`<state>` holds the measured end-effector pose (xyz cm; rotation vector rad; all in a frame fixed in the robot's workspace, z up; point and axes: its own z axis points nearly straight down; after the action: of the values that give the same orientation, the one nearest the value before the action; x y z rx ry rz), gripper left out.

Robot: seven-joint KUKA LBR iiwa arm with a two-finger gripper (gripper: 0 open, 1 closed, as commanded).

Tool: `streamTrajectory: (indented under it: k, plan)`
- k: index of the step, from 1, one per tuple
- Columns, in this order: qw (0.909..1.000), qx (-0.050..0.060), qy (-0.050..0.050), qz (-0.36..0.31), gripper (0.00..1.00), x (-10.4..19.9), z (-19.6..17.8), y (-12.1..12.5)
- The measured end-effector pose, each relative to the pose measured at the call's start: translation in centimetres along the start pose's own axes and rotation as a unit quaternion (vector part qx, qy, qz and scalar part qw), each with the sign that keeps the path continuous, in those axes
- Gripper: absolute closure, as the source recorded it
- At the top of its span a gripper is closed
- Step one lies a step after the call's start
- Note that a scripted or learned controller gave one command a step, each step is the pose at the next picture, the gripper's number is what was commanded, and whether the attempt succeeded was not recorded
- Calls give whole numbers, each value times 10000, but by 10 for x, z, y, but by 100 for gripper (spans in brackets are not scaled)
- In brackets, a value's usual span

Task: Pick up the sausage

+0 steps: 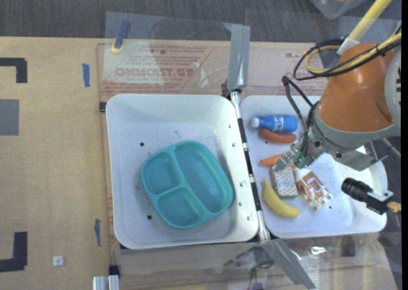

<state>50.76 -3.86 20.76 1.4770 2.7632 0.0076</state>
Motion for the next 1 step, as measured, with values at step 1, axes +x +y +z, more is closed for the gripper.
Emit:
streamTrajectory:
  k: [1]
  plan:
    - [10000,-21,-17,12,100,-2,-10,1]
